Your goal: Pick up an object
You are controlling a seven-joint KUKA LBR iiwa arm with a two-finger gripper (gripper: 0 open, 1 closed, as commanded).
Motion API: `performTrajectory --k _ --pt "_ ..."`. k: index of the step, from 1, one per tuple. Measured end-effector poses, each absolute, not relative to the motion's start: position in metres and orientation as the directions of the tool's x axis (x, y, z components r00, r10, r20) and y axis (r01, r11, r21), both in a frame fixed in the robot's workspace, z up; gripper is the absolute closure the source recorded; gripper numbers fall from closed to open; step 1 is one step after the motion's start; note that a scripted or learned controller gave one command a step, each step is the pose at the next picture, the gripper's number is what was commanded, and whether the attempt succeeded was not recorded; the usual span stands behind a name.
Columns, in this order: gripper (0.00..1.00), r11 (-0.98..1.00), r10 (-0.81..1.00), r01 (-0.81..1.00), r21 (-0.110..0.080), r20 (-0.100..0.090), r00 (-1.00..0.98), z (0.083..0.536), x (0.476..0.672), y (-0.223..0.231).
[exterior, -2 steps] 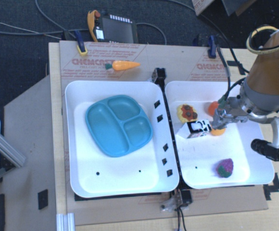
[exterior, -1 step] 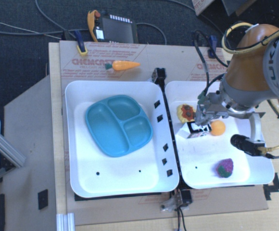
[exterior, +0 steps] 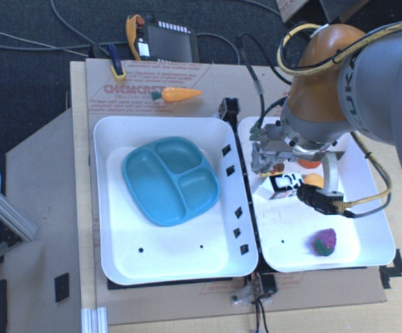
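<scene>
Arm: grey KUKA arm with an orange band above the wrist (exterior: 326, 54) is reaching in from the right and hanging over the right shallow white bin (exterior: 378, 252).

Gripper: metal two-finger gripper (exterior: 274, 161) is pointing down into the upper left part of the right bin, close to the dividing wall; the wrist hardware is covering it from above, so whether it is wide, narrow or holding anything cannot be told.

Candidate objects, right bin: small purple and green lumpy toy (exterior: 325, 241) is lying near the front right corner, well apart from the gripper; small orange rounded piece (exterior: 313, 180) is showing just beside the gripper, next to a black and white patterned item (exterior: 285, 183) that is partly hidden under the wrist.

Left bin: second shallow white bin (exterior: 111, 252) is holding a light blue plastic plate with three compartments (exterior: 171, 180), lying flat and untouched.

Outside the bins: orange toy carrot with a green tip (exterior: 177, 95) is resting on the cardboard sheet (exterior: 208, 82) behind the left bin.

Progress: judging from this view, the task is sitting at the reach or grasp stage. Nothing is visibly raised off a bin floor, so a pickup is not yet confirmed.

Remaining: closing on one object, probably among those under the wrist, and lifting it clear of the bin.
</scene>
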State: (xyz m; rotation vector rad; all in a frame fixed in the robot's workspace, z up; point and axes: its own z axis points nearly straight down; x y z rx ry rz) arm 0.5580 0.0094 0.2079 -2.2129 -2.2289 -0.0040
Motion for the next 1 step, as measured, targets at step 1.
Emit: performTrajectory --k 1 --pt "1.00 0.006 1.000 1.000 0.001 0.002 -0.006 0.2056 0.5692 0.0570"
